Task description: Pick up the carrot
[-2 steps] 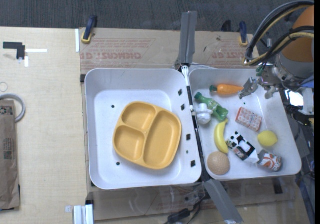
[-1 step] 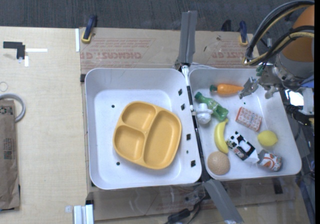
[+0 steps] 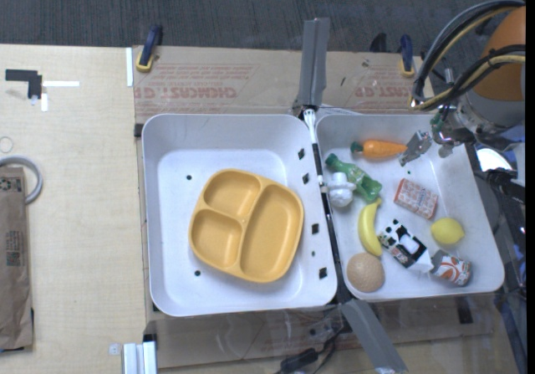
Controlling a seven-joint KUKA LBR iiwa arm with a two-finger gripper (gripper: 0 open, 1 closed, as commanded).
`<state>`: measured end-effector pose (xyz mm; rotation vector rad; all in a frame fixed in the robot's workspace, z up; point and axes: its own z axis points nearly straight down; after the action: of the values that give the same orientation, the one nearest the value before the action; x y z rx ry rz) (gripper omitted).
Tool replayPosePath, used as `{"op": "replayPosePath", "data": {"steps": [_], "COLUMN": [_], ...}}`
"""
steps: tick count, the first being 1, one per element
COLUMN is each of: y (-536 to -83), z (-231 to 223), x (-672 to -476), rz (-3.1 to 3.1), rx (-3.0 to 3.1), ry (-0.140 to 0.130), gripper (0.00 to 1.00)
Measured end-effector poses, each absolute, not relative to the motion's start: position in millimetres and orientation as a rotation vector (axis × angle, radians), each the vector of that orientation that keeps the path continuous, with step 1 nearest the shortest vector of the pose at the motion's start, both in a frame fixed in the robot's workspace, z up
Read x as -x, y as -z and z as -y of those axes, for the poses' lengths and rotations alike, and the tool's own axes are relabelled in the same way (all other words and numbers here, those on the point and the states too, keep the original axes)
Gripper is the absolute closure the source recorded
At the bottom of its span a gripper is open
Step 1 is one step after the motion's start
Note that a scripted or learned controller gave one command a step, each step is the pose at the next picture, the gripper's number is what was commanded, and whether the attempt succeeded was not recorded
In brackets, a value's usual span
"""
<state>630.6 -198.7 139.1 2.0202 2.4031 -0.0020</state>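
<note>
Pale wood makes up the bench top (image 3: 75, 280) at the far left, where a brown paper bag (image 3: 14, 255) is cut off by the frame edge and its print is too small to read; a grey ring (image 3: 32, 180) sits partly behind the bag's top. Next comes the left bin (image 3: 159, 222), white and shallow, holding a yellow divided plate (image 3: 247, 224) with three compartments, lying a little askew. A grey divider bar (image 3: 314, 63) rises between the two bins, and brown cardboard (image 3: 226, 79) lies behind them with faint lettering that cannot be made out. In the right bin (image 3: 485, 230), a green and white toy (image 3: 347, 180) lies near the left wall, its exact form unclear. Just behind it, toward the far wall, lies the carrot (image 3: 380, 148), orange with a dark green stub at its left end, flat on the bin floor and free of any grasp. Below are a banana (image 3: 369, 228), a tan round object (image 3: 365, 273), a black and white item (image 3: 403, 245) of uncertain kind, a pinkish patterned packet (image 3: 416, 197), a lemon (image 3: 447, 232) and a small can (image 3: 452, 269) on its side with an unreadable label. The gripper (image 3: 415, 149) hangs just right of the carrot's tip; its small metal fingers are blurred together, so whether they are parted or closed cannot be told. Further right the arm (image 3: 501, 71) is cut off by the frame, with black cables (image 3: 443, 38) looping over it.
</note>
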Motion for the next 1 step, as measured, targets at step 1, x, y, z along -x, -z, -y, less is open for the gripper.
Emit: {"op": "replayPosePath", "data": {"steps": [1], "y": [-153.4], "z": [190.1], "x": [-632.8], "rz": [-2.539], "rx": [-1.844], "ry": [0.001], "gripper": [0.00]}}
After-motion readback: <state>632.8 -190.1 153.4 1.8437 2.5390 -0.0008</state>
